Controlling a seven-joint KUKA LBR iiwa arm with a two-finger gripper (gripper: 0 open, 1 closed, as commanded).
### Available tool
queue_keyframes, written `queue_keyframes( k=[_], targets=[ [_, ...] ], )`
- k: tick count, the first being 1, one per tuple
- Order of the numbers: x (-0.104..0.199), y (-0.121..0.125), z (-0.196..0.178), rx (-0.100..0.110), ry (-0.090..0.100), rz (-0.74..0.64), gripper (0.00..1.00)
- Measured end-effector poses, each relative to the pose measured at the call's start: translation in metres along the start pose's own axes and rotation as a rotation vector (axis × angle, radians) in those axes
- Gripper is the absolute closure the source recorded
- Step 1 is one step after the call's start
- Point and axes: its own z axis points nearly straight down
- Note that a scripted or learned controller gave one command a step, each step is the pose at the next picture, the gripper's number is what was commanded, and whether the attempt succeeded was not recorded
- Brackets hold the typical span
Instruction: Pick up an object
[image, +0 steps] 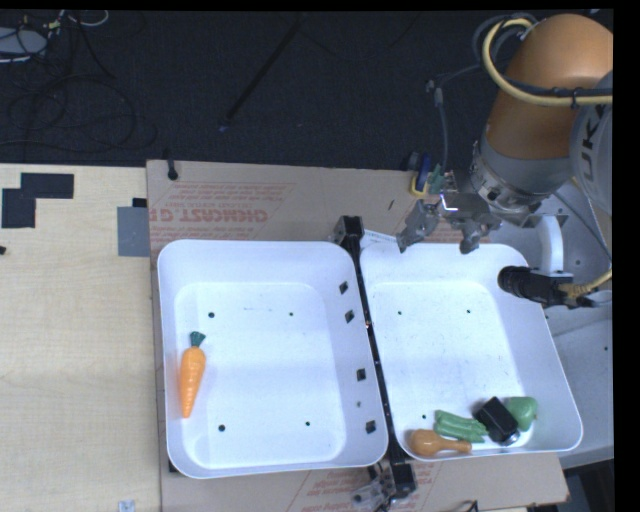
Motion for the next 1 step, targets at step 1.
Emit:
queue_keyframes(
  k=[1],
  targets=[
    [0.0472, 0.02, -0.119, -0.004, 0.003, -0.01, 0.0]
  ],
)
